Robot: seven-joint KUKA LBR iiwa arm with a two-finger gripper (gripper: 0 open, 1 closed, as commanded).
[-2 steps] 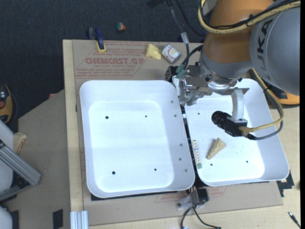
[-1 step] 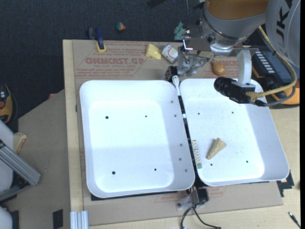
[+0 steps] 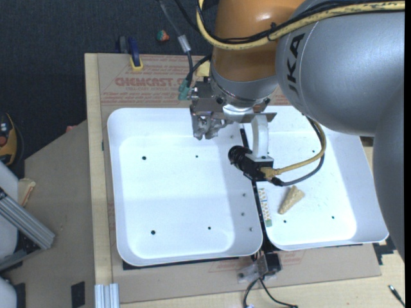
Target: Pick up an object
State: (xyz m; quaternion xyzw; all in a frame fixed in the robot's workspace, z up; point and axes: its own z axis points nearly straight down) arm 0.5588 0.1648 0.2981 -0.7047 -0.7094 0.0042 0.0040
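Jaws: cannot tell from this slanted overhead view whether they are open or closed; nothing can be seen held in them. Arm (image 3: 340, 56), grey with an orange band, comes in from the right and covers the far right part of the scene, including the far part of the right bin. Board (image 3: 151, 81), tan with red print along its far side, lies under both bins. Left bin (image 3: 119, 172), white and shallow, shows a few small dark dots on its floor. Right bin (image 3: 347, 217) sits touching it along the middle seam, where a narrow printed strip runs from far to near. Gripper (image 3: 207, 128) hangs over the far part of the left bin, close to the far wall and a little left of the seam. Cable (image 3: 302, 164), yellowish, loops down from the wrist and ends in a black plug over the seam, just near and right of the gripper. Cone (image 3: 291, 200), a small tan piece, lies on its side on the floor of the right bin, in the near left part, well apart from the gripper and near the end of the cable. Clamp (image 3: 135, 53), blue and yellow, sits at the far left edge of the board.
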